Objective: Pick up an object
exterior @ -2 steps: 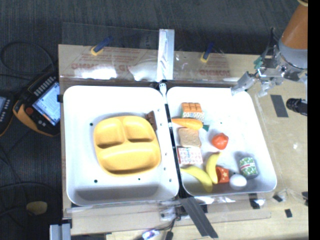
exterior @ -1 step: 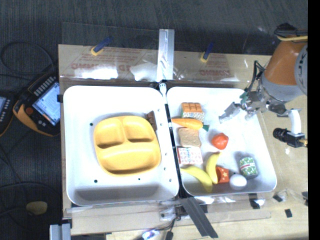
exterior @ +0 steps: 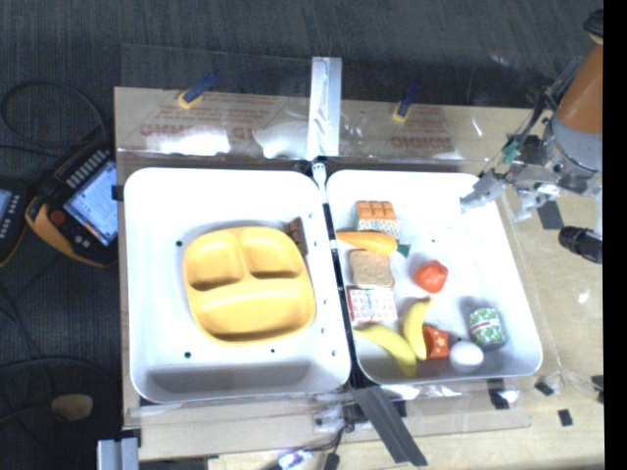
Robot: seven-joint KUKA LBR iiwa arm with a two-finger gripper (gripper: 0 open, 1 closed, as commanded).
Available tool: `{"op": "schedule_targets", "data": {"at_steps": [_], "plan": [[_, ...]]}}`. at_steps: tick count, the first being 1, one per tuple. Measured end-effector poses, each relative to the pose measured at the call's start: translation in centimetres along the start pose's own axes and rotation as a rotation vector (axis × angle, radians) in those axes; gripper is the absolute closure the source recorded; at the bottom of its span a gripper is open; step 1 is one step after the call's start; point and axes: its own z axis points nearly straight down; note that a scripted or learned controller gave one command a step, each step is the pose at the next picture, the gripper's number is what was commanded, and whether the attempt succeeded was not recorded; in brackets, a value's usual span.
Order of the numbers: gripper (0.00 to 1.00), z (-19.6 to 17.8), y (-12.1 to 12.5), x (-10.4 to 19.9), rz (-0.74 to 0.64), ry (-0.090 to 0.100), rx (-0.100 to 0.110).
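Note:
The right bin (exterior: pixel 509 262) holds several toy foods: an orange waffle block (exterior: pixel 377 215), a carrot (exterior: pixel 364 242), a bread slice (exterior: pixel 370 268), a pink patterned box (exterior: pixel 372 305), two bananas (exterior: pixel 387 346), a red tomato (exterior: pixel 431 276), a small red piece (exterior: pixel 437 342), a white egg (exterior: pixel 466 354) and a green can (exterior: pixel 486 326). My gripper (exterior: pixel 502 194) hangs over the bin's upper right corner, away from all of them. It is open with nothing between its fingers.
The left bin (exterior: pixel 157 223) carries a yellow divided tray (exterior: pixel 250 282), with a small brown piece (exterior: pixel 296 231) at its upper right. A divider (exterior: pixel 331 272) separates the bins. A pendant with cables (exterior: pixel 73 209) lies left of the bench.

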Motion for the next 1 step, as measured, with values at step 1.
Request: {"op": "schedule_targets", "data": {"at_steps": [1], "plan": [[0.00,12.93,-3.07,2.51,-0.002,0.003,-0.001]]}}
